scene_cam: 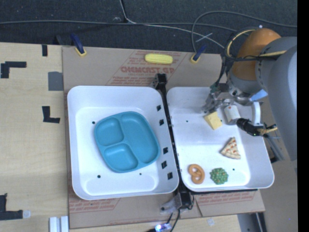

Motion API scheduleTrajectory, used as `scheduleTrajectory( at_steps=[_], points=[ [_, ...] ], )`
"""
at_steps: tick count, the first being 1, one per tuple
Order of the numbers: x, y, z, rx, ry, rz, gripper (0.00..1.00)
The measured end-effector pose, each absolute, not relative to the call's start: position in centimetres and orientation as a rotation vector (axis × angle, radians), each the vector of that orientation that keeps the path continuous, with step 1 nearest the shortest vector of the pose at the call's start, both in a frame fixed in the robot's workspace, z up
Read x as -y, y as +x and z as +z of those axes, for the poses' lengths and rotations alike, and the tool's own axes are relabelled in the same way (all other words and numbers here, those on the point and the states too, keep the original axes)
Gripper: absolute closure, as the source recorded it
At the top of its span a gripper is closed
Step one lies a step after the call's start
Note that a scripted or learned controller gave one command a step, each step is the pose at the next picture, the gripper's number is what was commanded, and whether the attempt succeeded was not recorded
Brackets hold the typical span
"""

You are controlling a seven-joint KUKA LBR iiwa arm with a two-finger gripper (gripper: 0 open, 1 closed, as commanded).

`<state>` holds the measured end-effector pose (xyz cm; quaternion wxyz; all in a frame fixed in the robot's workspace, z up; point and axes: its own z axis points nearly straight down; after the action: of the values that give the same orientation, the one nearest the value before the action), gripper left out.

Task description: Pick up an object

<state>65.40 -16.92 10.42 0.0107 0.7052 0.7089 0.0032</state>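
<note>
At the far left the wooden counter (pixel 29 144) carries several black tape marks, and a brown cardboard sheet (pixel 96 71) lies over its middle, held at the back edge by two blue-and-yellow clamps (pixel 78 46). On this sheet, behind the bins, lies a yellow banana-shaped toy (pixel 158 58).

The left bin (pixel 77 100) holds a blue plate with three compartments (pixel 126 141), lying flat near the bin's middle.

A black divider strip (pixel 166 129) runs between the two bins. The right bin (pixel 188 144) holds four small things. Near its front edge sit a brown pretzel (pixel 196 173) and, just beside it to the right, a green broccoli piece (pixel 219 176). Farther back and right lies a pizza slice (pixel 231 149), apart from both. Toward the back of the bin is a yellow cheese wedge (pixel 213 120).

The end effector (pixel 216 104) hangs over the back part of the right bin, its tip just above the cheese wedge and close to or touching it. Whether it is open, closed or gripping the wedge cannot be told from this angle. The grey arm (pixel 280 81) with its orange band (pixel 251 52) reaches in from the right.
</note>
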Motion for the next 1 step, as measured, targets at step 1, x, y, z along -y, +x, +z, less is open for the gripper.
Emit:
scheduleTrajectory(
  at_steps=[1],
  points=[
    [16.77, 65.53, 16.85, -2.22, 2.215, 0.005, 1.0]
  ],
)
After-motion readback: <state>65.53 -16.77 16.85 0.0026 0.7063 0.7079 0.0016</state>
